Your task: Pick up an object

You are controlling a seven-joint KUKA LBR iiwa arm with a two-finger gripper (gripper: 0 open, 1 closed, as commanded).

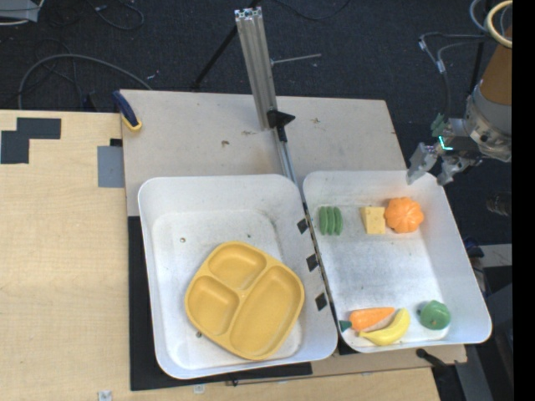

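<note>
Camera view gives you the right bin (pixel 464 266) with its toys: an orange (pixel 405 215) touching a yellow block (pixel 374 220), a green pod (pixel 331 220) to their left, and a carrot (pixel 370 317), banana (pixel 387 330) and green round fruit (pixel 434 314) along the near edge. You see the tool (pixel 431 167) hovering over that bin's far right corner with its fingers spread and nothing between them. Your left bin (pixel 167 224) holds a yellow divided plate (pixel 244 299) on the tabletop (pixel 201 132).
</note>
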